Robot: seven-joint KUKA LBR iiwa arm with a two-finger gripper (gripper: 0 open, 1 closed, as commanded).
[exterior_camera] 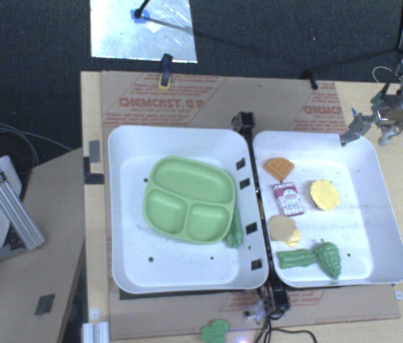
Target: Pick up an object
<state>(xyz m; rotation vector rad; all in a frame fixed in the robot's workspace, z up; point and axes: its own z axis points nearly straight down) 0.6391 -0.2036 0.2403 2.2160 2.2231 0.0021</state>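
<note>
The right bin (380, 191) holds several small items: an orange waffle piece (279, 168), a red and white box (288, 198), a yellow round piece (324, 194), a tan cookie (282, 227) and a green toy vegetable (310, 258). My gripper (368, 136) hangs over the bin's far right corner, above and to the right of all of them. Its two fingers are spread apart, open, with nothing between them.
A green divided tray (189, 199) lies in the left bin (126, 191), with a green strip (234, 229) at the tray's right edge. Black clips run along the wall between the bins. A small green piece (216, 330) lies on the bench in front of the bins.
</note>
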